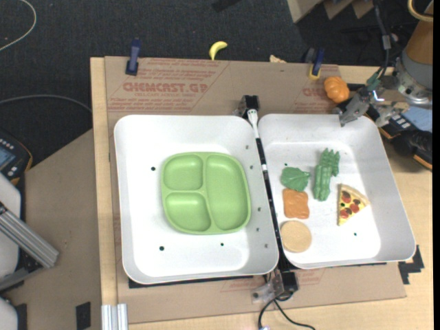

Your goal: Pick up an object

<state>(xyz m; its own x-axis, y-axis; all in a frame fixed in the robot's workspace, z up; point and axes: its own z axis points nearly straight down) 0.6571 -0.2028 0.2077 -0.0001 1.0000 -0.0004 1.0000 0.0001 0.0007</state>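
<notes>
The right bin (385, 184) holds several toy foods: a green leafy piece (295, 178), a green ridged bunch (325, 172), an orange square piece (295, 203), a pizza slice (349, 203) and a tan round disc (296, 236). My gripper (350, 111) hangs over the bin's far right corner, well away from the foods. Nothing is seen in it. The orange toy fruit (336, 89) lies just left of it on the cardboard outside the bin.
The left bin (137, 157) bears a green divided plate (205, 192). A yellow banana toy (218, 48) lies beyond the board's far edge. Blue clamps (133, 57) grip the cardboard at the back. A black divider (260, 157) runs between the bins.
</notes>
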